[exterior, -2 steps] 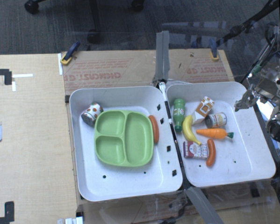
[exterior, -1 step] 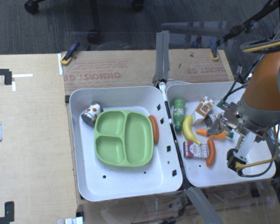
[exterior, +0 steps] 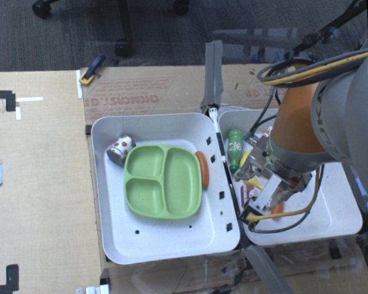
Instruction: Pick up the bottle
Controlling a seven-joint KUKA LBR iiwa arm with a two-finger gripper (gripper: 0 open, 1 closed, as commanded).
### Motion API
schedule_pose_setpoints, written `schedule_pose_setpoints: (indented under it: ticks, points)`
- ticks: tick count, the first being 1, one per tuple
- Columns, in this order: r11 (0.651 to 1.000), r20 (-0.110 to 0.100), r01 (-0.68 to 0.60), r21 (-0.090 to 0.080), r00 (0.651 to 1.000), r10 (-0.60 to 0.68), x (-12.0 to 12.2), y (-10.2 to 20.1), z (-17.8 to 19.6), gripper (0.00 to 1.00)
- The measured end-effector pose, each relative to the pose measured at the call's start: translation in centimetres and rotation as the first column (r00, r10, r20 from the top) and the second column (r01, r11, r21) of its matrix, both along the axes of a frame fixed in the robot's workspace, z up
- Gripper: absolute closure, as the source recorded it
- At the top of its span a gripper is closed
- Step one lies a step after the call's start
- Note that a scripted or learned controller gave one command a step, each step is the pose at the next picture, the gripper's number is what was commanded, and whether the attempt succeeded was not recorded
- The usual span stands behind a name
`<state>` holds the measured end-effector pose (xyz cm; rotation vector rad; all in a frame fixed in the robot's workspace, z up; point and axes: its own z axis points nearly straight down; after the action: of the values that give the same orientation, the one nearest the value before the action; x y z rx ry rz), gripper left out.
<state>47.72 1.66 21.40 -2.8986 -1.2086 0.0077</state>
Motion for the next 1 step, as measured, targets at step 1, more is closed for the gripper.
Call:
schedule_pose_setpoints:
  ticks: [1]
  points:
    - [0.99,0.0,0.144,-0.002,0.99,-0.144,-0.04,7.47,-1.29,0.0]
